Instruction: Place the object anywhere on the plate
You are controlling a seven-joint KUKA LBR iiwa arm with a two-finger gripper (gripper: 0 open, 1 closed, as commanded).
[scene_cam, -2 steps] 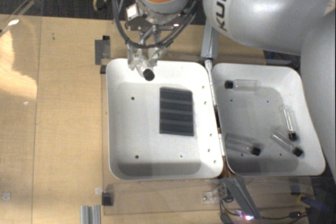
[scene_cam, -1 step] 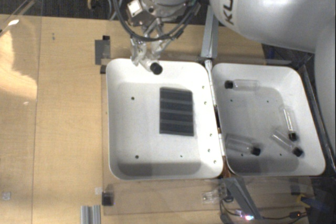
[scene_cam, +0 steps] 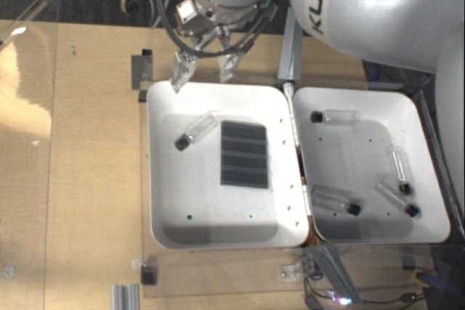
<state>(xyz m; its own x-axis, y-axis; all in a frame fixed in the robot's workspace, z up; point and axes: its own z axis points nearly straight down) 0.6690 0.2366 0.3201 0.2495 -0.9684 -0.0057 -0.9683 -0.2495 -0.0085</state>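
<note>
Camera view: spread, empty claw [scene_cam: 204, 75] above clear capped vial [scene_cam: 196, 131] beside ribbed dark plate [scene_cam: 244, 154].

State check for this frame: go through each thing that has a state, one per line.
pincer: open, holding nothing, above left bin's far rim
vial in left bin: lying flat, left of dark plate
four vials in right bin: lying flat

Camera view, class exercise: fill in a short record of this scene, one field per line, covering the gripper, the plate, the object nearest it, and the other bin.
gripper: open, holding nothing, above the left bin's far edge
plate: dark, ribbed, flat in left bin
nearest vial: lying left of plate, not touching it
right bin: four clear vials, black caps
</note>
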